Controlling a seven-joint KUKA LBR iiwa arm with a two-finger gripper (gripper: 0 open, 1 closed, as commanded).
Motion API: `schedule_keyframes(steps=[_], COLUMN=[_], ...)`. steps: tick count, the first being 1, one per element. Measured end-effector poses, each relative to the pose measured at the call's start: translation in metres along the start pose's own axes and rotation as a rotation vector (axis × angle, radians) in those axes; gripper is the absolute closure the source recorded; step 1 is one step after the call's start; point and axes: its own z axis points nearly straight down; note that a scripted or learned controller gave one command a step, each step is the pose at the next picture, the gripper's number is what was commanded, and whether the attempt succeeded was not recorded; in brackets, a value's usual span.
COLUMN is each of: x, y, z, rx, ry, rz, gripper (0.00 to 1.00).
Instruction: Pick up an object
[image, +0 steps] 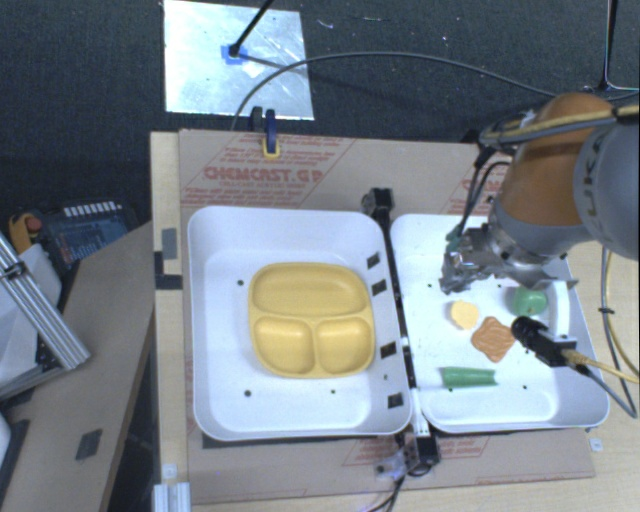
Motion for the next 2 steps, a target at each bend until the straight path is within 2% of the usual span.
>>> schedule_keyframes(steps=[2], x=[0.119], y=[0.008], z=[0.001], rx=[0.001], ry=[0.000], rz=[-0.002], gripper=[1.00])
